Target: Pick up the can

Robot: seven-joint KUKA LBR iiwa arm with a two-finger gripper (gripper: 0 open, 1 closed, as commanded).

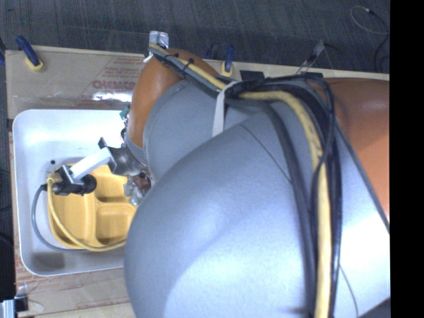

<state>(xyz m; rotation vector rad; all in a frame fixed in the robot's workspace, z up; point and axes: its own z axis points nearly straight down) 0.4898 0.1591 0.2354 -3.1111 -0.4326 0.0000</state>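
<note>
can, hidden, its look, pose and place cannot be told

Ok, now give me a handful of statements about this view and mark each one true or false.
1. The grey arm reaches over the left bin. True.
2. The band above the wrist is green. False: the band is orange.
3. A yellow moulded tray lies inside the left bin. True.
4. The left bin is black. False: it is white.
5. A blue clip sits at the far left corner of the bench. True.
</note>
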